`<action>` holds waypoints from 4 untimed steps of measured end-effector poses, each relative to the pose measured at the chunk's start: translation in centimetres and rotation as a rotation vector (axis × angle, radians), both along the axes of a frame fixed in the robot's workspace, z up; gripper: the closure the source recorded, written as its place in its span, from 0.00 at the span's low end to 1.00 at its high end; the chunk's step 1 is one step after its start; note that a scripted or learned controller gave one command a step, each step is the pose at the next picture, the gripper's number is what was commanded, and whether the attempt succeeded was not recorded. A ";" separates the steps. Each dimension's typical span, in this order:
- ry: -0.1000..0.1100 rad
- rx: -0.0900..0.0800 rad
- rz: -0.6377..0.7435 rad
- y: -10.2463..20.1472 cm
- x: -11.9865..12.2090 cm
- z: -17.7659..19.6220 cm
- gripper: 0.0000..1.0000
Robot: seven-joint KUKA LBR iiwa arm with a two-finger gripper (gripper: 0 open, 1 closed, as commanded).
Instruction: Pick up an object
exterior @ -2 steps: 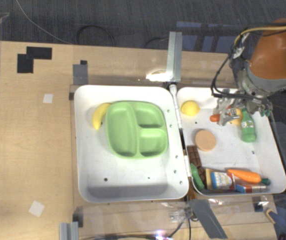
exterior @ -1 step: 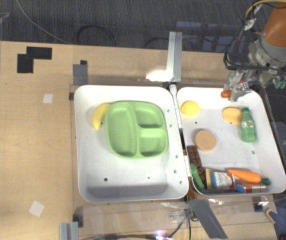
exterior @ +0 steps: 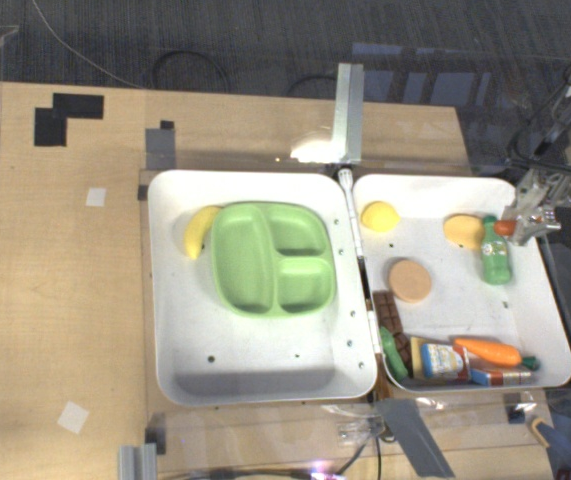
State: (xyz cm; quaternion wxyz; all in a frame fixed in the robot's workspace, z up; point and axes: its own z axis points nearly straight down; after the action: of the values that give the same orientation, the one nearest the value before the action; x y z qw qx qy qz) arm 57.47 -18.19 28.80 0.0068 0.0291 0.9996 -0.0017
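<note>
end effector (exterior: 531, 211) at the right bin's (exterior: 465, 190) far right edge.
finger state indiscernible; green bottle (exterior: 495, 258) just beside it.

No words or numbers can be read here. The bottle (exterior: 441, 359) lying next to the carrot (exterior: 488, 351) has a label, but it is too small and blurry to read. The green bottle (exterior: 495, 260), farther back from the carrot, shows no letters you can make out. The black shapes (exterior: 66, 116) on the bench are just blocks, not letters.
</note>
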 end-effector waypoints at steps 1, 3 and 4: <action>0.012 0.002 0.408 -2.3 -1.5 -13.4 1.00; 0.000 -0.005 0.438 -1.8 0.3 -19.8 0.00; -0.002 -0.004 0.329 1.8 0.0 -19.8 0.00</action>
State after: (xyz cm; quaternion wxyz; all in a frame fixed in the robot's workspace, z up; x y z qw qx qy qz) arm 57.44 -16.37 8.99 0.0080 -0.1348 0.9908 -0.0023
